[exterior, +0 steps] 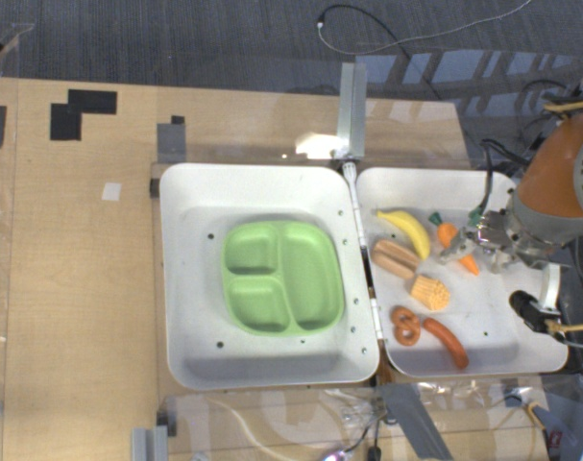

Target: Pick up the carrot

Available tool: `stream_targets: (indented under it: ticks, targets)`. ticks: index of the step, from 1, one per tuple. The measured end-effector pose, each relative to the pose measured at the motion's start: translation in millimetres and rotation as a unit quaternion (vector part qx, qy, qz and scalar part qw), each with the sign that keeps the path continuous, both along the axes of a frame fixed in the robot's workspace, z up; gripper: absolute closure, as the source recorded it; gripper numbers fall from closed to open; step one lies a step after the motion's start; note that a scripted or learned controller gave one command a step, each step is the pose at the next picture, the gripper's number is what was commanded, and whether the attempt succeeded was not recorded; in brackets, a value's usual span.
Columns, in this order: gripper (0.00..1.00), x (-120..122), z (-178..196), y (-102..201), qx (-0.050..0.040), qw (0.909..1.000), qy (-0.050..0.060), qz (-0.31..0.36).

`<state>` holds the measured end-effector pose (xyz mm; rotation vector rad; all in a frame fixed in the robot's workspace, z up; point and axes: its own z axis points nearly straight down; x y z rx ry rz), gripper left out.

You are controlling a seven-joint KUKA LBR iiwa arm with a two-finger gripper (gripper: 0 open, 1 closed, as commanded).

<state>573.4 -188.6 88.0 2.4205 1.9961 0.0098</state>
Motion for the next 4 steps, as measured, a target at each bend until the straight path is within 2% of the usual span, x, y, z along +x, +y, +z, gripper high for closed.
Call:
stream_targets:
  ticks: [1,2,3,4]
  targets:
    - [1.00,1,9,2,0.0014,1.0000,0.000,0.000]
    - [1.00,90,99,50,0.0008,0.9996,0.018,0.020]
    - [1.00,95,101,130,-0.0002,0.9991,0.006,0.043]
    - [1.00,95,134,212,-0.0003,0.9999,0.005,-0.014]
